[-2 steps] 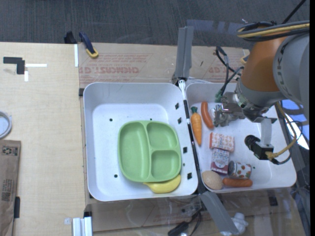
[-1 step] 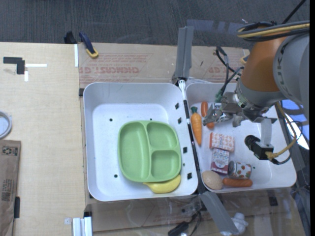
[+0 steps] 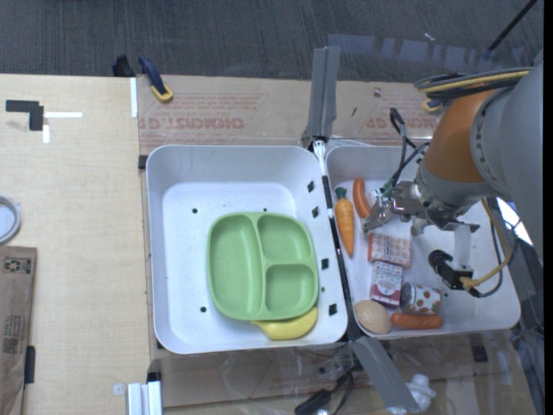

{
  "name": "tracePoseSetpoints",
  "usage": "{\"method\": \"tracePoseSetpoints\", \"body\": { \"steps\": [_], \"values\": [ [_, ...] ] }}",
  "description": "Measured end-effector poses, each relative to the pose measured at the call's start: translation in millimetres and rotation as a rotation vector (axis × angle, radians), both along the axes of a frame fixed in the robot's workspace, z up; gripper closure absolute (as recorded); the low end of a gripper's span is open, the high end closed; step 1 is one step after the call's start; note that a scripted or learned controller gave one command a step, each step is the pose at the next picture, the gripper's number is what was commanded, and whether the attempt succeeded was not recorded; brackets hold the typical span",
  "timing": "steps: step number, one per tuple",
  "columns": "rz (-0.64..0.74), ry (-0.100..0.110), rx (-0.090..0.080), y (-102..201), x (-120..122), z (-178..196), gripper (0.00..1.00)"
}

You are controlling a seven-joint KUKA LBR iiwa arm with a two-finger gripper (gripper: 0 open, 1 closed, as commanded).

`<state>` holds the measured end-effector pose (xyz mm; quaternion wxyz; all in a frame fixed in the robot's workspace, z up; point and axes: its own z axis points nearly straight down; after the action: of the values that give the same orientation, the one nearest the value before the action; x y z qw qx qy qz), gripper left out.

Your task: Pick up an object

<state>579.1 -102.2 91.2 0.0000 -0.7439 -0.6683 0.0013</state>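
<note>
White bins (image 3: 164, 232): green plate (image 3: 263, 264), carrot (image 3: 345, 223)

Single fixed camera above worktop (image 3: 69, 197), looking down at slant. Medium distance: both white bins in frame, left bin (image 3: 164, 232) and right bin (image 3: 505, 314). Arm (image 3: 484, 137) enters from right.

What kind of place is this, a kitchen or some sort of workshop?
Probably a robot test lab, not a kitchen: a robot arm reaches over two white bins on a workbench, one bin holding a green plate, the other toy food like a carrot.
</note>
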Motion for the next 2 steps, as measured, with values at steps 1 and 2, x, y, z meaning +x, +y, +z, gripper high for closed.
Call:
{"method": "tracePoseSetpoints", "body": {
  "steps": [1,2],
  "values": [
    [0.002,0.003,-0.001,-0.5,-0.3,8.5,1.0],
    [0.002,0.002,-0.002,-0.5,-0.3,8.4,0.0]
  ]
}}
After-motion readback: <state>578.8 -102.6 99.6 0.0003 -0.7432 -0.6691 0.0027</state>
